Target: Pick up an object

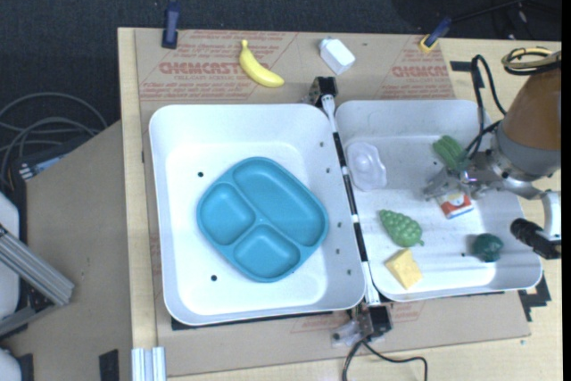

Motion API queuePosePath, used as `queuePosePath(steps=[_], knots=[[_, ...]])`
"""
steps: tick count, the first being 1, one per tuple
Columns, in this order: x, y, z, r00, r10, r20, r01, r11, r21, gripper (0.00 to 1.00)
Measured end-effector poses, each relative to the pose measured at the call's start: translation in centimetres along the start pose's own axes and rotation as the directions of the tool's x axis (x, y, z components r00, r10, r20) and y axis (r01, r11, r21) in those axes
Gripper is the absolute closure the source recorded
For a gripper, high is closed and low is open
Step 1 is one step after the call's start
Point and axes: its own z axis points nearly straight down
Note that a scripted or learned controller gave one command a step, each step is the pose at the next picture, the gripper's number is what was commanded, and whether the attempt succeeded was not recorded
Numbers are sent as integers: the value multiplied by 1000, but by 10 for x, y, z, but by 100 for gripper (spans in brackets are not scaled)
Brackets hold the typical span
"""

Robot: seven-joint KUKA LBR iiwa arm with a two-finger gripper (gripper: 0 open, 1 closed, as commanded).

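Approach step, judged from the pose: the grey arm with the orange band [535, 116] reaches into the right-hand shallow white bin [401, 116], and its jaws [457, 183] sit low over the small red-and-white flat packet [457, 207], which lies near the middle of that bin. The grey metal tips appear spread a little apart, just above and beside the packet; nothing is visibly clamped between them, so I log the jaws as parted and holding nothing. Contact with the packet cannot be settled at this resolution.

Next move, as I judge it: settle straight down so the tips straddle the packet, then close and lift. The packet looks thin and flat against the bin floor, so the tips may skate over it instead of catching an edge.

Relative to the packet in the same bin:
- dark green leafy toy piece [449, 150] just beyond it
- clear plastic cup [366, 165] toward the bin's left wall
- bumpy green oval toy [401, 227] nearer the camera and left
- yellow block [403, 268] nearer still
- dark green round object [487, 247] to the right
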Motion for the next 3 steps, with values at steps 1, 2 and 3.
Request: queuePosePath(steps=[1,2,3], knots=[[0,0,-10,1000,0,1,0,1000,-2,100],[38,28,0,1000,-1,0,1,1000,-3,100],[98,51,0,1000,0,1,0,1000,-2,100]])
